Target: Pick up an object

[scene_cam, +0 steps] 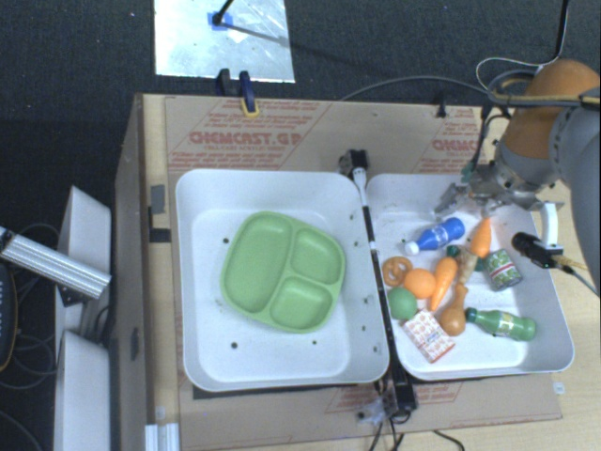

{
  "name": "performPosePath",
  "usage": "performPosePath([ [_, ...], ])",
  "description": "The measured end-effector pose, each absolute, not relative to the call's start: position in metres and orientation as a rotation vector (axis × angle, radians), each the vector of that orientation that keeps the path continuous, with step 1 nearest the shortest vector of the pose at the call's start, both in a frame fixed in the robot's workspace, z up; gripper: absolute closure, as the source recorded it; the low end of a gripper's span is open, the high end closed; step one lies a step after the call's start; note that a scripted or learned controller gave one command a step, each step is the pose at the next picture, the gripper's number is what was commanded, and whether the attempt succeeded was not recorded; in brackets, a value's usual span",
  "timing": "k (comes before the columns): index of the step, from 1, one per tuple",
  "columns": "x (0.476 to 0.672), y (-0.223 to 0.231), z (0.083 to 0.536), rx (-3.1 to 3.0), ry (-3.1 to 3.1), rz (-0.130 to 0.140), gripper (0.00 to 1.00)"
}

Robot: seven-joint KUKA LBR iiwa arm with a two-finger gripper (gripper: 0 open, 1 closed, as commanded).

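I am at the very start of the pick. My gripper [477,191] hangs over the back of the right bin [562,346], up near its far wall. Nothing is between its fingers. They look spread a little, like small metal legs, but they are tiny and blurry, so I cannot tell for sure if they are apart or together.

The toys all sit in the right bin, bunched close. The blue bottle [437,235] lies on its side and is the toy nearest my gripper, just in front of it. Beside it is a carrot [481,238], and next to that a small can [502,269]. Lower down I see a pretzel [396,271], an orange ball [420,283], a green ball [403,303], a red and white box [428,335] and a green bottle [502,323] lying flat near the front.

The left bin [197,252] has a green plate [282,271] with three parts in it.

I think the blue bottle is my best pick. It lies a bit apart from the pile at its cap end. Next I would need to slide over it, turn my fingers so they go across its thin body, come down, and squeeze. The carrot is close to it, so I might bump that.
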State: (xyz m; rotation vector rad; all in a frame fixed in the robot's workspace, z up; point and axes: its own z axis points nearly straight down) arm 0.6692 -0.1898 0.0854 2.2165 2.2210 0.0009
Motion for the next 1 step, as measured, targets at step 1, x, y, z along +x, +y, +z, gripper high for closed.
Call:
performPosePath([
  [1,0.6691,-0.1872,0.0851,2.216,2.222,0.001,0.00],
])
